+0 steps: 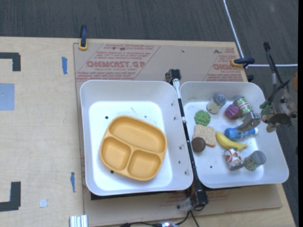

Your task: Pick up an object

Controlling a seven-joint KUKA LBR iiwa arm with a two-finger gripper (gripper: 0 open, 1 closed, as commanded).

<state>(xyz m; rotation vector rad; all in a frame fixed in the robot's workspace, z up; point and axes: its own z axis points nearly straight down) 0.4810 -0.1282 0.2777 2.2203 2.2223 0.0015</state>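
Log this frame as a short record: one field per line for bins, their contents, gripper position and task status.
left bin: holds a yellow divided plate with three compartments
right bin: holds small toys and containers
toys: yellow banana, blue object, green ball, toast slice, brown ball
containers: small can, grey jar, magenta-and-green item, grey-capped bottle
gripper: over the right bin's right side, just above the blue object
grip state: cannot tell
task status: nothing seen lifted
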